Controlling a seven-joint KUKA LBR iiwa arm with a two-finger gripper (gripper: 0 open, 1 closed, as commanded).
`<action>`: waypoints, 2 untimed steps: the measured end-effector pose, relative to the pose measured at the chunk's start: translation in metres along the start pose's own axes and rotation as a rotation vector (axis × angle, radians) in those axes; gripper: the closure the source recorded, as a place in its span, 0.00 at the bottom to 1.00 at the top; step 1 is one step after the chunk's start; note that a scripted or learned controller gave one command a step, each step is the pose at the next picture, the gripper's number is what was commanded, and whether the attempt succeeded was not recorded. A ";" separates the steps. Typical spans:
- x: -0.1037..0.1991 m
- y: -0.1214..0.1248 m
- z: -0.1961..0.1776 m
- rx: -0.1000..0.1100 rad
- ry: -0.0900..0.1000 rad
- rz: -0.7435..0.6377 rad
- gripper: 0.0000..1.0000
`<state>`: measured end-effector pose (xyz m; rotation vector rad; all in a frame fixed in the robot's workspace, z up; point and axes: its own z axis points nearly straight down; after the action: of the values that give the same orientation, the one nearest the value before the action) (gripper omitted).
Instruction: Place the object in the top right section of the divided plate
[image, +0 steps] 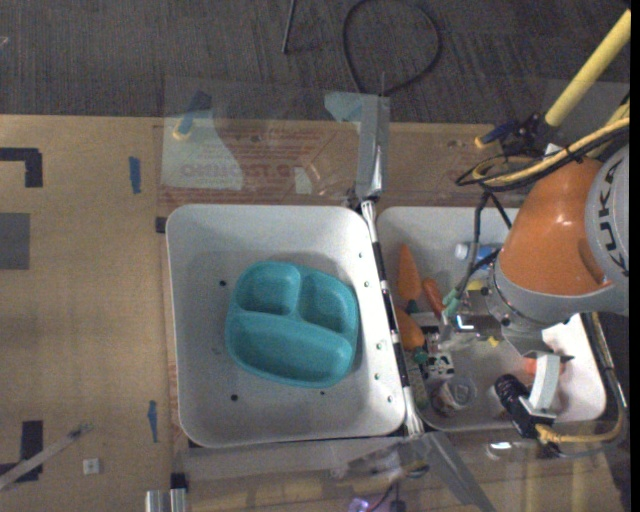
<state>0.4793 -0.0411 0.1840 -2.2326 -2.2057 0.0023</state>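
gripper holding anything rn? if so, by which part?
Cannot tell. The gripper is low in the right bin beside the orange pieces, with the arm hiding any hold.

Dark carpet beyond wooden bench

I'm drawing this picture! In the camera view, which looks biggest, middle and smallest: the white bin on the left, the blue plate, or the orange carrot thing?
1. left white bin
2. teal divided plate
3. orange carrot-shaped piece

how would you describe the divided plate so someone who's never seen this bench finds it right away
Start with the two white bins side by side and take the left bin, the one away from the arm. The divided plate lies near its middle: a teal, rounded dish with three sections, the only coloured thing in that bin.
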 end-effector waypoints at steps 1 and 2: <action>-0.060 0.000 0.029 0.000 0.000 -0.064 1.00; -0.132 0.002 0.019 -0.005 -0.003 -0.108 1.00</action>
<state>0.4794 -0.1733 0.1651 -2.1148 -2.3272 -0.0002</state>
